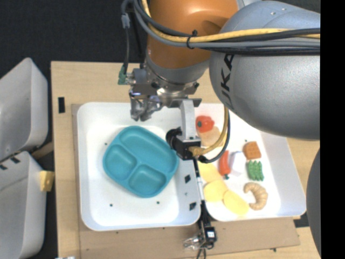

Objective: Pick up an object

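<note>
A blue divided plate (pixel 141 162) lies in the left white bin (pixel 94 198). My gripper (pixel 143 110) hangs over the back of that bin, just beyond the plate's far rim and under the orange wrist band. Nothing can be seen held in it. The right bin (pixel 280 204) holds toy food: a red tomato (pixel 205 124), yellow pieces (pixel 215 190), a croissant (pixel 257 194), a green piece (pixel 255 170), an orange-brown square (pixel 252 150) and a red and white piece (pixel 225 162). The arm hides the back of the right bin.
A black fitting with a yellow cable (pixel 182 143) hangs over the divide between the bins. White padded shapes (pixel 19 107) stand left of the bench. Bare white floor shows around the plate in the left bin.
</note>
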`<state>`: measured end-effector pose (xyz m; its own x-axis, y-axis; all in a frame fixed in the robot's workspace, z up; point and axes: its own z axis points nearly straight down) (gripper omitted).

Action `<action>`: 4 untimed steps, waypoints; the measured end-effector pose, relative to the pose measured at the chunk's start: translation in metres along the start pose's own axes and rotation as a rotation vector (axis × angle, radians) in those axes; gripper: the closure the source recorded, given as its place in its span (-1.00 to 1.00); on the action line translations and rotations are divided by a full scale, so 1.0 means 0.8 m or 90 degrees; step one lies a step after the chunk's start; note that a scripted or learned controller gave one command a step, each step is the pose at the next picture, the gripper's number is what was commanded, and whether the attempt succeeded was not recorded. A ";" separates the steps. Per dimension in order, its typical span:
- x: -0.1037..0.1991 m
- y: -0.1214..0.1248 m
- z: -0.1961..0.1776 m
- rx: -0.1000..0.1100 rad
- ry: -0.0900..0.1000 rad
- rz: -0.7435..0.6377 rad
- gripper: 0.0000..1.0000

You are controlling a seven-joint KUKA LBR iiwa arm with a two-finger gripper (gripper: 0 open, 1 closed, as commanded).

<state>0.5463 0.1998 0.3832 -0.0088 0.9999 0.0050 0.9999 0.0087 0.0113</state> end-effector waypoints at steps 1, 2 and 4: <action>-0.010 -0.053 0.193 0.019 -0.007 0.005 1.00; 0.010 0.001 0.359 0.004 -0.004 0.006 1.00; 0.024 0.144 0.140 0.005 -0.004 0.003 1.00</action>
